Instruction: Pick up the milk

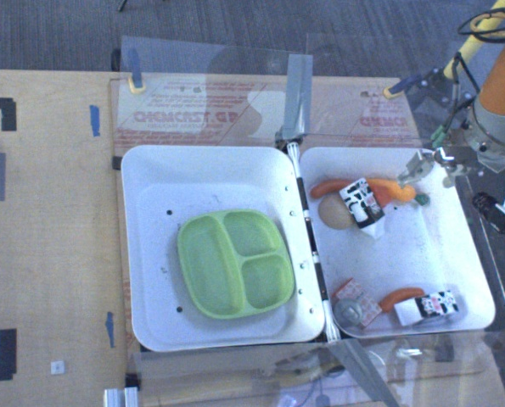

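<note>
Working left to right, I ignore the green three-compartment plastic plate [236,263] in the left bin. The black-and-white milk carton [361,202] lies just left of and below my jaws [429,166], whose spacing I cannot tell. I would centre over it, clear of the orange carrot [396,190].

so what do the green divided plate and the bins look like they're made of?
Green plate: probably moulded plastic, matte, with an even colour and soft rounded dividers. Bins: apparently thin formed white plastic, slightly glossy, with rounded corners and a rolled rim. Neither can be confirmed by look alone.
</note>
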Controlling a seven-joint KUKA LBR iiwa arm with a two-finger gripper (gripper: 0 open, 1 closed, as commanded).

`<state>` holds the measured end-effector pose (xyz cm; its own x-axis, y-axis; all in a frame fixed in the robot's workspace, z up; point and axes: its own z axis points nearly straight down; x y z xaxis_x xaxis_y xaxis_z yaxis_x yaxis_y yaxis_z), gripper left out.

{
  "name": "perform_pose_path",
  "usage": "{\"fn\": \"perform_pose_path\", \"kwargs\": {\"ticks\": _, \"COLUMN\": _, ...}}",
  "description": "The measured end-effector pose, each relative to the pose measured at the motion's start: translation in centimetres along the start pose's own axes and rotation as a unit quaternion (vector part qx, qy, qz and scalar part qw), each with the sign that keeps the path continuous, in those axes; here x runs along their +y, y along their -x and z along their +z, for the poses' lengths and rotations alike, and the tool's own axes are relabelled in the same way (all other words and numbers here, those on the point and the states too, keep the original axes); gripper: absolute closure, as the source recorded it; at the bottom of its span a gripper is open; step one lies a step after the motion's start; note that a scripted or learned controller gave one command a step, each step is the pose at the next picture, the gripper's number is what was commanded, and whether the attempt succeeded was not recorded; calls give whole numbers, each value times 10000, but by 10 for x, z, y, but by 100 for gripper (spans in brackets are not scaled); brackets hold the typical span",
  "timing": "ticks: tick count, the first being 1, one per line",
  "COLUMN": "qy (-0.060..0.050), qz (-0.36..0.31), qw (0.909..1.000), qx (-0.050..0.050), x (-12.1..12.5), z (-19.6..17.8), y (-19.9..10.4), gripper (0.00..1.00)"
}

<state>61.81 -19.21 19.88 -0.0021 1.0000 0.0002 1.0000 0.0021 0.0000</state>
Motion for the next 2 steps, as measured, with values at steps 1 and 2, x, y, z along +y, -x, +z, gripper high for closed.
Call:
{"fn": "perform_pose_path", "kwargs": {"ticks": 1, "qy": -8, "qz": 678, "qw": 9977, "qx": 5, "x": 30, "z": 102, "y": -91, "gripper": 0}}
{"fn": "perform_pose_path", "kwargs": {"ticks": 2, "qy": 25, "qz": 506, "qw": 9987, "qx": -2, "x": -21, "z": 112, "y": -96, "gripper": 0}}
